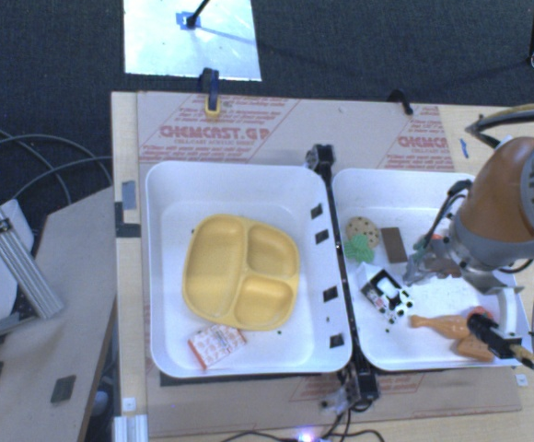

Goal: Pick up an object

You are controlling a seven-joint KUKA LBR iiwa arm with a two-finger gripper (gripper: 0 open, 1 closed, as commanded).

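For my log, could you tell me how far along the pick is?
Done: the arm is over the right bin, with the gripper low near the brown block and black-and-white toy. In hand: nothing visibly held. Left: grasping and lifting an object; all still lie on the bin floor.

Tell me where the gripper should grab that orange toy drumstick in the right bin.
Probably at the narrow shaft of the toy drumstick, not the fat end near the bin's right wall. It lies flat, pointing left to right, so come straight down with the jaws across the shaft, front to back. A black-and-white toy sits close to its left tip, so stay mid-shaft.
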